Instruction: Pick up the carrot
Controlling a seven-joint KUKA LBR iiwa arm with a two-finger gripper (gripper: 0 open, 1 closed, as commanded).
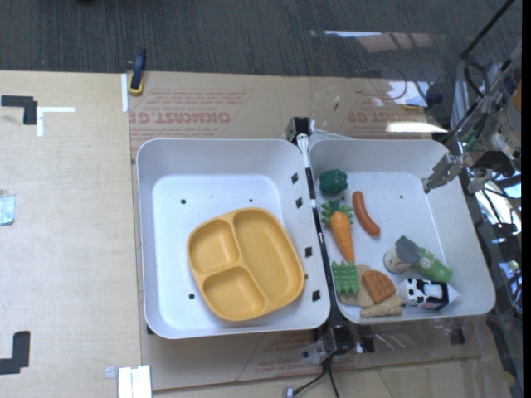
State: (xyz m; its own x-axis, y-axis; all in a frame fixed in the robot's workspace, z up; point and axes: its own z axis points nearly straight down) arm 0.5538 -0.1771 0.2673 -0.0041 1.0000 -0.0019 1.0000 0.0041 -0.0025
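Note:
The carrot (343,232) is orange with a green leafy top and lies lengthwise in the right bin (415,166), close to its left wall. My gripper (453,181) hangs over that bin's right rim, well to the right of the carrot and apart from it. Its fingers are spread open with nothing between them.
A red sausage (366,214) lies just right of the carrot, and a dark green vegetable (333,182) sits behind it. Green leaves (344,278), toast (378,287), a green-grey tin (417,259) and a black-and-white toy (426,294) crowd the front. A yellow divided plate (245,264) rests in the left bin (207,160).

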